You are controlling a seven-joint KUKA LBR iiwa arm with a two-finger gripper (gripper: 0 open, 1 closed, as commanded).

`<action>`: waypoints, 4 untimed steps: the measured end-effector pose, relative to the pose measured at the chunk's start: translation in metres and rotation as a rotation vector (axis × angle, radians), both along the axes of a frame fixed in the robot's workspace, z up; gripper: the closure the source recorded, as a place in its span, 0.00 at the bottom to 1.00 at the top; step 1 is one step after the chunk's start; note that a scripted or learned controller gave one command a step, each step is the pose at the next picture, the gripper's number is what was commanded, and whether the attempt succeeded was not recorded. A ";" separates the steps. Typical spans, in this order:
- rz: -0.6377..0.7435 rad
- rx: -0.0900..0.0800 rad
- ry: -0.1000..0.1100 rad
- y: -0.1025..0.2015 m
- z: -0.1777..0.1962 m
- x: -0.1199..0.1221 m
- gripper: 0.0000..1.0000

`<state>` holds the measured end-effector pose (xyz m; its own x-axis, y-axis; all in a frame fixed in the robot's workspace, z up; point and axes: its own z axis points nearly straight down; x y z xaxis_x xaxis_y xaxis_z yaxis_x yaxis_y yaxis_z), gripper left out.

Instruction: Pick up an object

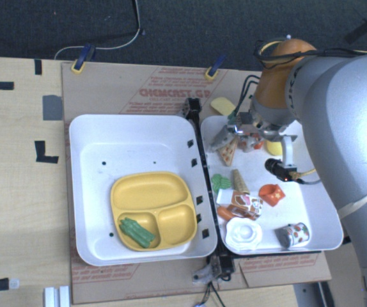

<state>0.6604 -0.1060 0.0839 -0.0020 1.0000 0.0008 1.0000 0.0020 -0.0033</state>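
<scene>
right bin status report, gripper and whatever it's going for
Gripper low over right bin's far end, by tan wedge piece. Nothing seen held. Red piece, white lid and can lie nearer the front.

Pale wood bench (pixel 17 190) w/ black tape marks (pixel 41 152), brown cardboard sheet (pixel 164 94) clamped at rear, dark carpet floor (pixel 190 11), white cable (pixel 129 18) across it.

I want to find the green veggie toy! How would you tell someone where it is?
Look in the left white bin, where a yellow divided plate lies. The green pod sits in the plate's lower-left compartment. It is the sole item on the plate, long, bumpy and dark green.
</scene>
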 end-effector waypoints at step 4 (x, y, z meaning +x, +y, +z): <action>0.005 0.002 -0.011 0.067 0.107 -0.040 1.00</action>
